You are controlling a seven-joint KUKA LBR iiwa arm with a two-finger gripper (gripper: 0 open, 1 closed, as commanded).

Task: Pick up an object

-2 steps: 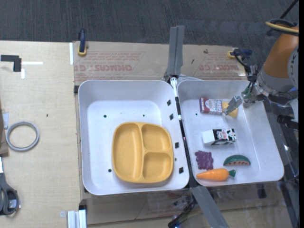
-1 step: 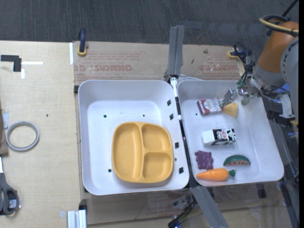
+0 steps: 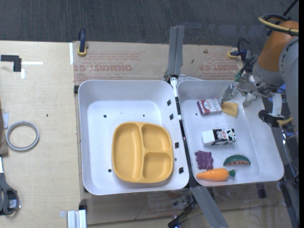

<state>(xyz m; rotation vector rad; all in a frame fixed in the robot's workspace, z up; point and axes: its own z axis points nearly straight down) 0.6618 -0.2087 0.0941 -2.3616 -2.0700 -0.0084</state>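
Mirrored, unreadable print on cardboard (image 3: 124, 61)

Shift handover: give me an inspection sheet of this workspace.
Surface: bench bearing left bin and right bin.
Job's things: right bin holds red carton, cheese wedge, milk carton, grapes, watermelon slice, carrot.
Clutter: yellow divided plate in left bin; tape roll and scissors on bench.
Grippers: gripper above right bin's far edge, near cheese wedge.
Cables: yellow cable looping over the arm.
Surroundings: dark floor.
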